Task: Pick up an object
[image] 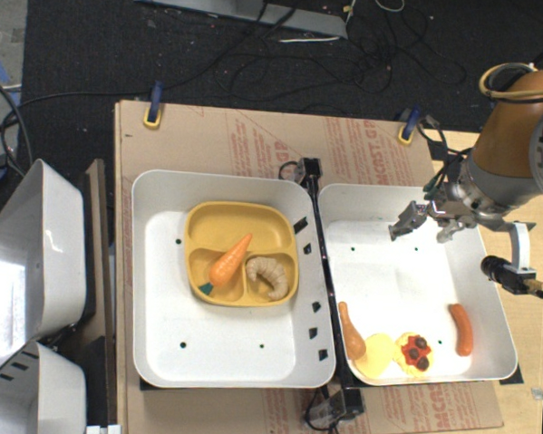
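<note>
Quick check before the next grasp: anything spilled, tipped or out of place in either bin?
Nothing stands out. The yellow plate sits flat in the left bin, carrot and shrimp inside its compartments. In the right bin, the sausage, drumstick and pizza slice lie loose near the front edge. The end effector hovers above the bin's back.

Left bin (156,342): white. Right bin (378,253): white. Divided plate (203,231): yellow. Carrot (230,259): orange, green end. Shrimp (270,276): pale beige. Sausage (463,329): orange-red. Table (239,142): tan, red lettering. Arm band (521,125): orange.
</note>
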You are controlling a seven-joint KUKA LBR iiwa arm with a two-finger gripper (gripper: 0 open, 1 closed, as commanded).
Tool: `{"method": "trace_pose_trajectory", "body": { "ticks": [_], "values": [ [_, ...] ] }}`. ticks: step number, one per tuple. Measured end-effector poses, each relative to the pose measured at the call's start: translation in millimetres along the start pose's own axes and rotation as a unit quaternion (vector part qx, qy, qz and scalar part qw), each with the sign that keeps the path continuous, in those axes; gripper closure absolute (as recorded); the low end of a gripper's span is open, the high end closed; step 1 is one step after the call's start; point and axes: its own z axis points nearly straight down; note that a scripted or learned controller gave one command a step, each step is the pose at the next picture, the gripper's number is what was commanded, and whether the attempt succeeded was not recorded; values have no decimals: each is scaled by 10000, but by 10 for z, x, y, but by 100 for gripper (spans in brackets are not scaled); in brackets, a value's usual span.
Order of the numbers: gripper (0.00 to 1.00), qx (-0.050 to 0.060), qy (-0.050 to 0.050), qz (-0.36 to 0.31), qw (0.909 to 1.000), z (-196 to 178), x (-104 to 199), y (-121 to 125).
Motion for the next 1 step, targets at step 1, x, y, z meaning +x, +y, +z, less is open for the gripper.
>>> {"method": "trace_pose_trajectory", "body": {
  "ticks": [1],
  "values": [
    [0, 0, 1, -2, 10000, 472, 78, 28]
  ]
}}
